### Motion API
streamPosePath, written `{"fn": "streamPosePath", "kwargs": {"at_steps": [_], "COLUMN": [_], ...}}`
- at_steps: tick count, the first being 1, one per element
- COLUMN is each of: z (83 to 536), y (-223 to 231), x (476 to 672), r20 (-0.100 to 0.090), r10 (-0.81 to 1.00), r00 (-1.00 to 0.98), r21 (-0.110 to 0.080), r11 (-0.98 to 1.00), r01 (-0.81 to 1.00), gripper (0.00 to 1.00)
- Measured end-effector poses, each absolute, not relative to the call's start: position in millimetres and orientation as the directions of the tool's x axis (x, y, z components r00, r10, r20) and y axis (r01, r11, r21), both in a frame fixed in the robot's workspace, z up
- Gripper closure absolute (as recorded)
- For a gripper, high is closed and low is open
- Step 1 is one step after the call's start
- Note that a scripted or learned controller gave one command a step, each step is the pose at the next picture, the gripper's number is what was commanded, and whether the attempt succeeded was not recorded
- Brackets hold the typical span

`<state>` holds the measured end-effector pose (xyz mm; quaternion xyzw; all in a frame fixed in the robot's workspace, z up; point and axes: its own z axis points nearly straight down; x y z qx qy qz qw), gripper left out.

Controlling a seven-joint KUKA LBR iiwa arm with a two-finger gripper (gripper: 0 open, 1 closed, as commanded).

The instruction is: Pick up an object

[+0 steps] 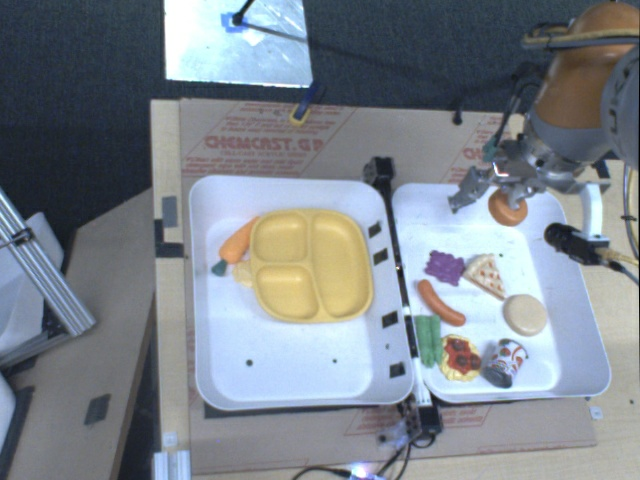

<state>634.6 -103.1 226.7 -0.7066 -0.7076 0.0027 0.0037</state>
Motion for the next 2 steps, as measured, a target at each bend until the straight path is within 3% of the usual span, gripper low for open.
{"fn": "streamPosePath", "kwargs": {"at_steps": [1,2], "z": [232.7,171.5], "y": [-103.0,-105.9], "x": [636.9,631.6], "r20": [0.000,0.001], "r10": [1.000,1.000], "r00": [-0.003,-0.001], "r21": [0.002,-0.004], "r11": [0.003,0.001], "r01": [1.000,1.000], "gripper": [0.00,0.00]}}
